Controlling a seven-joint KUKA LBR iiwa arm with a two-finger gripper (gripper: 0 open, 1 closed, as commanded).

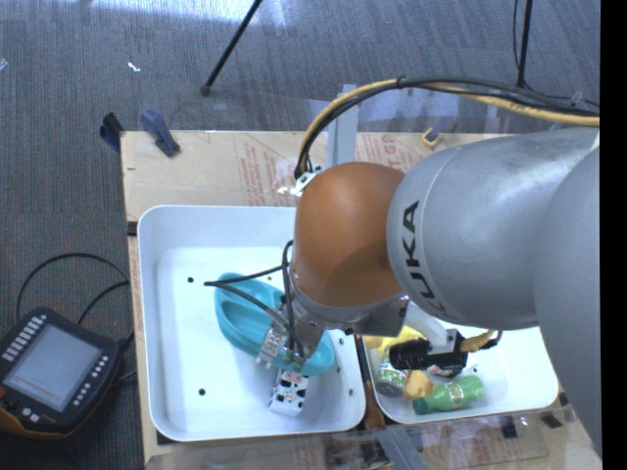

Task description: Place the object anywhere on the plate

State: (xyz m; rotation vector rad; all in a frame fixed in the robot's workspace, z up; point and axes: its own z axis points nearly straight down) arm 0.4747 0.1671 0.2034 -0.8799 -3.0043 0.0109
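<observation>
Gripper point(281, 349), finger state unclear, just above upright black-and-white carton point(290, 392) at teal plate point(238, 313) near edge

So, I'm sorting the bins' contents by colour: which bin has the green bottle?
The right-hand bin. The green bottle lies on its side there among yellow items, while the left bin holds the turquoise plate and a black-and-white box.

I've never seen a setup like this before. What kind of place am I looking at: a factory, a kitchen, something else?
Most likely a robotics research lab. A big KUKA arm reaches over two white bins of small test items on a plywood bench, its handheld control pendant lies on the carpeted floor, and tripod legs stand behind.
</observation>
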